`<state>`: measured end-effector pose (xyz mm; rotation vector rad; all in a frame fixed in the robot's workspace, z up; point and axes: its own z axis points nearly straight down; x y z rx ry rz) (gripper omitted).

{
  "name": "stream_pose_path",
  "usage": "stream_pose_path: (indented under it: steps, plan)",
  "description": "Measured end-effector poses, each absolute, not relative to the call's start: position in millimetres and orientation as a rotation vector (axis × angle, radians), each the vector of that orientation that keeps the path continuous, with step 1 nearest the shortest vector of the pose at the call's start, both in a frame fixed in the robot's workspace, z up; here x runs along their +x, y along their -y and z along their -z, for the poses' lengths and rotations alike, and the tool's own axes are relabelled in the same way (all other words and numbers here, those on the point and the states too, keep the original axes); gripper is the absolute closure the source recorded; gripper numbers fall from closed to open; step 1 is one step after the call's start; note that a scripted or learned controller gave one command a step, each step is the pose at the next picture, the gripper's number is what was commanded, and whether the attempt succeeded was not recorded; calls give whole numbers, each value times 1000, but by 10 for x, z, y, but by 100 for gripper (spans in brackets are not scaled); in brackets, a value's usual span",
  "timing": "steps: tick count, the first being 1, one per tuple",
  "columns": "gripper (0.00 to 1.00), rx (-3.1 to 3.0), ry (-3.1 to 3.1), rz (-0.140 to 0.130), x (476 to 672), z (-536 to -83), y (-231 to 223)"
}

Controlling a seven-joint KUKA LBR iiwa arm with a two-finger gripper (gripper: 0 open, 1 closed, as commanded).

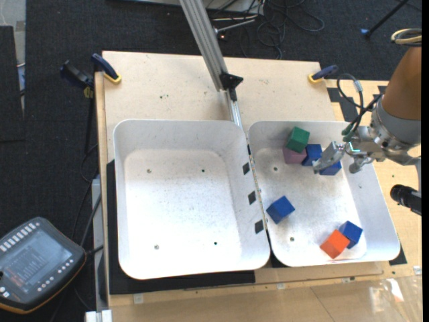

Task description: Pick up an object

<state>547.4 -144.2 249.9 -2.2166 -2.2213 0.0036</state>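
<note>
The right bin (375, 210) holds several small cubes. A green cube (298, 138), a purple cube (292, 155) and a blue cube (312, 153) cluster near its far side. My gripper (342, 161) hangs just right of that cluster, over the bin's right part, with its fingers apart. One finger (328, 157) stands right against another blue block (330, 170), which it partly hides. Nothing shows between the fingers. A lone blue cube (280, 208) lies near the bin's left wall. An orange cube (334, 244) and a blue cube (350, 233) sit together at the near right corner.
The left bin (134, 153) stands beside the right one, their rims meeting at the middle. A slanted metal bar (204, 35) runs down from the far side to the bins' junction. A pendant (33, 263) lies at the lower left, off the bench.
</note>
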Motion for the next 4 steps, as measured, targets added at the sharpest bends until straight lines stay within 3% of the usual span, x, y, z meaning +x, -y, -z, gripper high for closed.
stream_pose_path:
  steps: [1, 4]
  plan:
    - [0, -2221, 2222, 0, 5481, -2521, 1444]
    - [0, -2222, 2220, -2, 5534, -926, 1534]
